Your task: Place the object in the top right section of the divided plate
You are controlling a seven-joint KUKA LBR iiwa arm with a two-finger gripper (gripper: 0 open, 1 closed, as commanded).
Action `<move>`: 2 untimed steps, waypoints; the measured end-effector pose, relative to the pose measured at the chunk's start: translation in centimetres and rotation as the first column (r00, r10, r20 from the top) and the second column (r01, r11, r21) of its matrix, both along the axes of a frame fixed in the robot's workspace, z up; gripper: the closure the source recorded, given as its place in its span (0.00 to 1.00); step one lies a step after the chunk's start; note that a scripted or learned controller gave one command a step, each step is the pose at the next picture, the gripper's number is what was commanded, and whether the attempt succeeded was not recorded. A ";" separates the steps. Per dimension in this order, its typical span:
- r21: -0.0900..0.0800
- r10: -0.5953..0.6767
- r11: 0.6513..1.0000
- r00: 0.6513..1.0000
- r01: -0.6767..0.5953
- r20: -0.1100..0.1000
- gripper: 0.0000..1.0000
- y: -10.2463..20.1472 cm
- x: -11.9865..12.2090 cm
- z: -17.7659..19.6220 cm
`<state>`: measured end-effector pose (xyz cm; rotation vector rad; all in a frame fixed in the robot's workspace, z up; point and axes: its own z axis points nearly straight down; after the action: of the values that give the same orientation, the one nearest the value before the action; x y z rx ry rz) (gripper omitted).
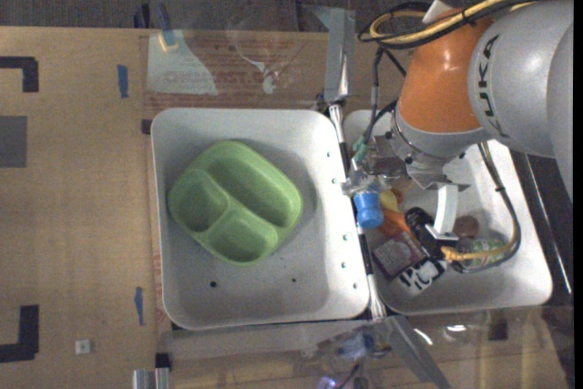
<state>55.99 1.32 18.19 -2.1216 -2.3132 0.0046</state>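
Note:
A green divided plate (235,200) with three sections lies tilted in the left white bin (182,287). My gripper (366,185) hangs over the left edge of the right bin (524,278), close to the wall between the two bins. A small blue cylindrical object (369,210) sits directly below the gripper, touching or nearly touching it. The wrist hides how the gripper meets the object. An orange piece (392,199) lies just to the right of the blue object.
The right bin holds several loose items: a dark square block (395,254), a black-and-white object (421,274), a brown round piece (467,225) and a yellowish item (474,252). The arm's orange band (437,87) covers the bin's upper half. A transparent sheet (228,59) lies behind the left bin.

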 end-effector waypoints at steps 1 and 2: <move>-0.005 0.010 1.000 1.000 -0.010 0.022 1.00 2.6 0.9 -1.4; -0.022 -0.094 0.995 0.996 0.094 0.009 1.00 3.8 1.6 -1.5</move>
<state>57.56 5.09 16.67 -2.2427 -2.2252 0.0221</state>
